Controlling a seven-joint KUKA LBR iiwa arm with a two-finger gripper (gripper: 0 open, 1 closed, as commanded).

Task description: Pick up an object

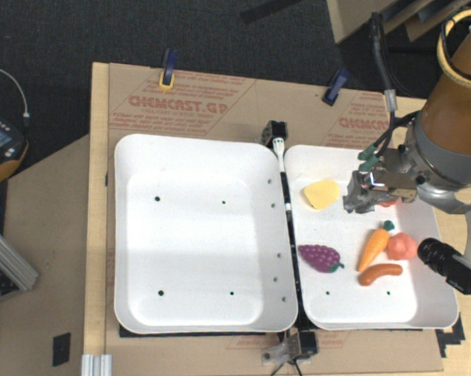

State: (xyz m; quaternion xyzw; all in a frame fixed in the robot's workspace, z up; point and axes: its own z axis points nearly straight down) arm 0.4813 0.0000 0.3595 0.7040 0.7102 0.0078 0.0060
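We see the claw (371, 192) low over the far part of the right bin (420, 315), and from this slanted view we cannot tell whether it is open or closed, nor whether anything sits in it. A scrap of red (388, 202) shows just beside it on the arm's side; what that is we cannot tell. The nearest clear candidate is the yellow piece (322, 194), just beside the claw toward the left bin (188, 220), apart from the other toys and so the easiest to take cleanly. Nearer the camera from the claw lie the carrot (373, 247), the pink piece (402, 246) touching it and the sausage (381, 272) close under both, a crowded group where a descent would likely nudge a neighbour. The grapes (320, 257) sit alone, toward the camera and toward the dividing rims. We would centre over one isolated item, align the claw across its narrow side, go fully down to the bin floor before closing, then lift straight.
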